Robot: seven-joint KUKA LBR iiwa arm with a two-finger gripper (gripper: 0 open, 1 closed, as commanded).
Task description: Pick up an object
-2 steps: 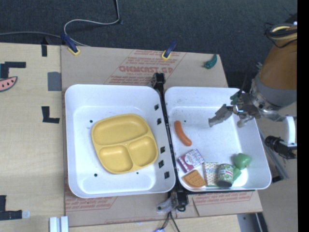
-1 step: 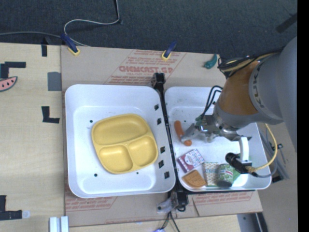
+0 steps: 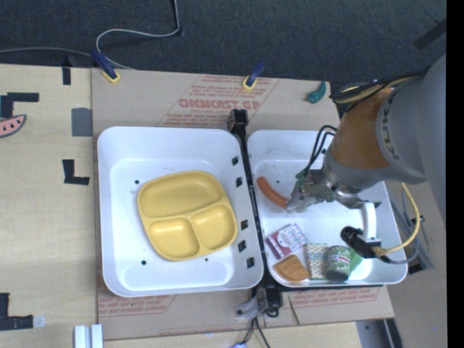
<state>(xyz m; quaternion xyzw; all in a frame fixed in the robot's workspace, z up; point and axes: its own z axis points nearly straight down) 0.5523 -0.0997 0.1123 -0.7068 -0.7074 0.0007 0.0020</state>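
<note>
The arm reaches in from the right over the right bin (image 3: 377, 270), with its gripper (image 3: 299, 200) low inside that bin, just beside the right end of an orange hot dog (image 3: 271, 192) that lies slanted on the bin floor near the divider. Whether the fingers are open or closed cannot be told from this angle, and nothing is seen between them. Near the bin's front edge lie a small pink-and-white packet (image 3: 285, 239), a brown cookie-like piece (image 3: 292, 268) and a green can (image 3: 336, 262) on its side, close together. The left bin (image 3: 116, 216) holds a yellow divided plate (image 3: 188, 214), lying tilted across its floor. Both bins sit on a cardboard sheet (image 3: 210, 100) on the counter.
</note>
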